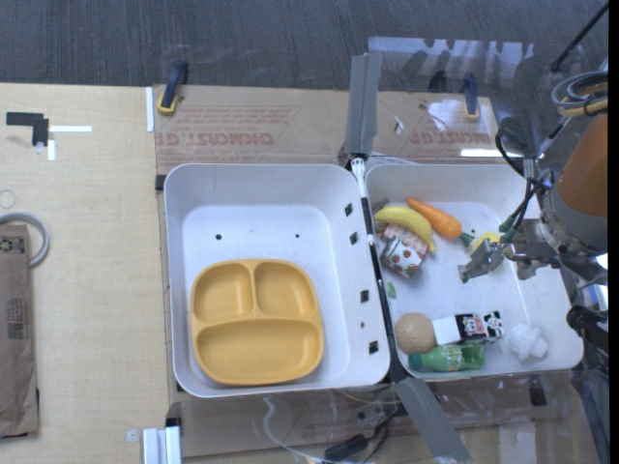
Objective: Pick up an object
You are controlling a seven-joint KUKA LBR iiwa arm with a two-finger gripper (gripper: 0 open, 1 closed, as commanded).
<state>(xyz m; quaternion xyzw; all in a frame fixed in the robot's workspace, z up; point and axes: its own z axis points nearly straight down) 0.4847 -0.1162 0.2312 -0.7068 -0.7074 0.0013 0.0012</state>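
My gripper (481, 261) hangs low over the middle right of the right bin (455, 184), reaching in from the right. A small yellow-green object (489, 238) peeks out just behind it, partly hidden by the wrist. To the left lie a banana (406, 222), an orange carrot (435, 217) and a small printed carton (403, 254). Near the front sit a round brown ball (416, 333), a green bottle (447, 359), a black-and-white box (477, 328) and a white crumpled lump (528, 341). Nothing is visibly held.
The left bin (193, 201) holds a yellow divided plate (257, 319). A raised divider (368, 259) separates the two bins. Cables and the grey arm with its orange band (588, 177) crowd the right side. A brown bag (16, 327) lies on the bench at far left.
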